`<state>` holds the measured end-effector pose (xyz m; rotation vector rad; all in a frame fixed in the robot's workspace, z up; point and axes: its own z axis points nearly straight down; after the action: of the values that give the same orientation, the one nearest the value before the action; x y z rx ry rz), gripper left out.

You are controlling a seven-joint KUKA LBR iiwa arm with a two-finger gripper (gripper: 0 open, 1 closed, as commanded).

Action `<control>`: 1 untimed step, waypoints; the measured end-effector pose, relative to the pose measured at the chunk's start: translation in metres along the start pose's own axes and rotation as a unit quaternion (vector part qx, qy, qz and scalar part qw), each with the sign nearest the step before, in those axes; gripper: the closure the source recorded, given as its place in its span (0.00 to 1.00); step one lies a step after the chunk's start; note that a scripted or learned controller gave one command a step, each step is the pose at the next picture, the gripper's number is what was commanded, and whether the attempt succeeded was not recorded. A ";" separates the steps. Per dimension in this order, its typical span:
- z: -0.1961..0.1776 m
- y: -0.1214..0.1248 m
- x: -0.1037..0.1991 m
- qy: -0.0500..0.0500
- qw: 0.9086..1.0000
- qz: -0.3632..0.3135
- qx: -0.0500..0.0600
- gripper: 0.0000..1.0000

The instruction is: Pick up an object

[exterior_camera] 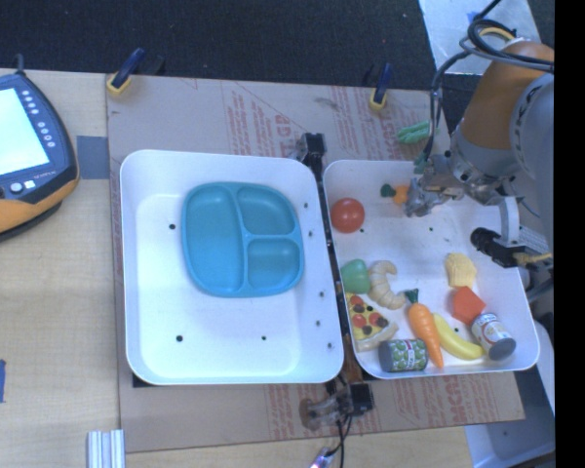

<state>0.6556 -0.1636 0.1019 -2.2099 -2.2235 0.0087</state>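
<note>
Where hand [421, 201] hovers, small carrot [398, 193] beside, tomato [347, 214] near.

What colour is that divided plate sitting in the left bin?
The divided plate is light blue, turquoise-like, seen clearly in the camera view against the white left bin.

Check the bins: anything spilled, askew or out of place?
Nothing spilled. The toy food lies loose in the right bin, the green can and small jar on their sides. The blue divided plate sits slightly askew in the left bin.

Slanted overhead view of both bins [136, 261]
</note>
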 end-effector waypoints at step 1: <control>0.000 0.001 0.000 0.000 1.000 0.000 -0.001 0.00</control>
<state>0.6561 -0.1633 0.1023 -2.2094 -2.2248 0.0071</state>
